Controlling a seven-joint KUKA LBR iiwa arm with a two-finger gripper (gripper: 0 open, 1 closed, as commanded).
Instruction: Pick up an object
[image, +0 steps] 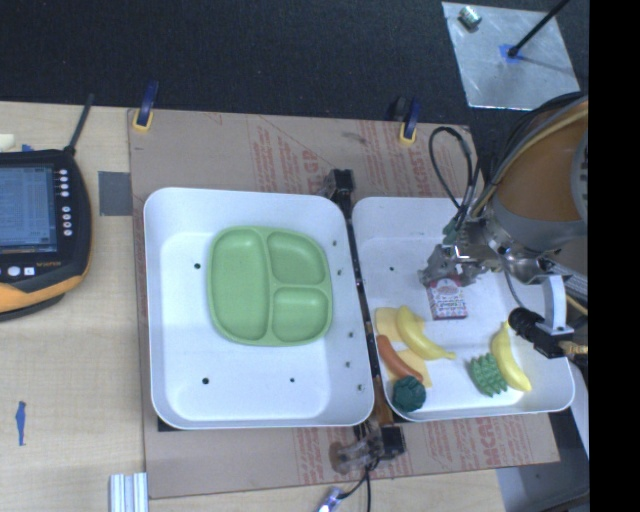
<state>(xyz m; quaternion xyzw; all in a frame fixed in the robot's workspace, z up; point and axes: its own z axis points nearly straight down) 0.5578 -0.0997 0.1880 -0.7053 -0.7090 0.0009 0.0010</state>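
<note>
Nearest me, a green ball (408, 395) is sitting in the right bin (400, 228), and behind it the gripper (447, 268), released or clenched I cannot tell, is hanging over a small packet (448, 302), which I am judging light, flat and best pinched across its edges.

Green three-compartment plate (270, 285) centred in left white bin (175, 390); teach pendant (35, 232) on bench at far left, screen lit; blue-and-yellow clamps (146, 106) (407, 118) pin brown cardboard sheet (250, 150) at rear edge; grey tape patch (115, 192) beside bin.
</note>
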